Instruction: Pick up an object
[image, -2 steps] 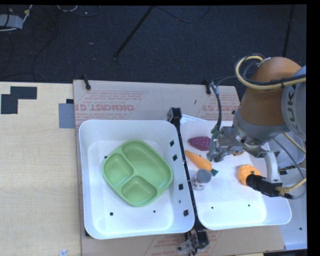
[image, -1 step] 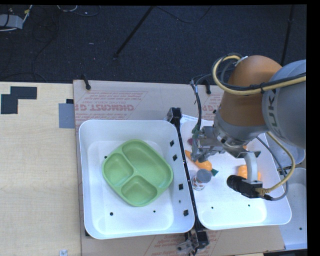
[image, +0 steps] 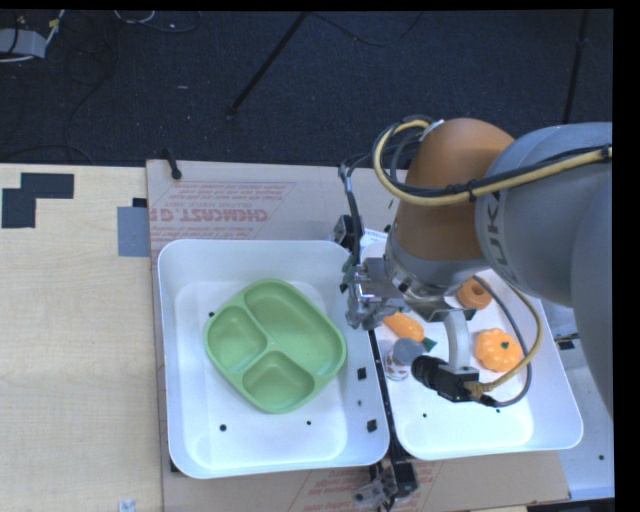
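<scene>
In the camera view, you see the arm (image: 470, 200) bent low over the right bin (image: 520, 425), so its wrist hides much of what lies there. The jaws (image: 400, 350) hang just above a small grey-topped object (image: 402, 352), with an orange piece (image: 404, 325) beside; whether they are spread or closed, you cannot tell. An orange pumpkin-like toy (image: 497, 349) lies near. The green divided plate (image: 274, 344) rests in the left bin (image: 190, 400), apart from this work.

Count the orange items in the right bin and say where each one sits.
3. A pumpkin-shaped one is toward the bin's right side, a smaller round one is up by the arm, and an elongated one is near the bin's left wall. The arm may hide more.
</scene>
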